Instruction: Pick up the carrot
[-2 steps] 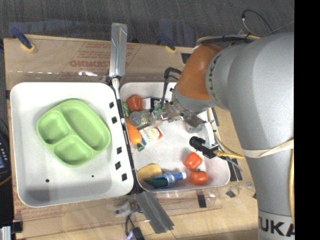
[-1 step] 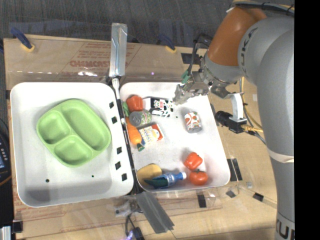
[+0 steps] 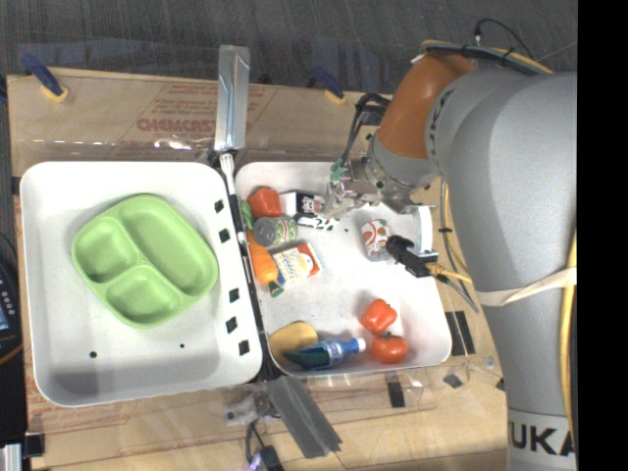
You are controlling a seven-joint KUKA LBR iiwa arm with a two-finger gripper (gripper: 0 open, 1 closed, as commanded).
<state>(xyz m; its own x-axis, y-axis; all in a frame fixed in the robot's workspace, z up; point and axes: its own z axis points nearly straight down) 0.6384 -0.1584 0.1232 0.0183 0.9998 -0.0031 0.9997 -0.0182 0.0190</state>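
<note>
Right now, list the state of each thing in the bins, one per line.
carrot: lying against the right bin's left wall, not grasped
can: on its side
blue bottle: lying flat, cap on
green plate: upright in the left bin
end effector: low over the right bin's far edge

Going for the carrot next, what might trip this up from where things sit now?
1. The carrot lies tight against the right bin's left wall, so there may be little room to get around it on that side.
2. A small carton touches the carrot and a can sits just above it; either could get grabbed or shoved instead.
3. The gripper hangs near the bin's top edge, so it must cross over the can to get there.
</note>
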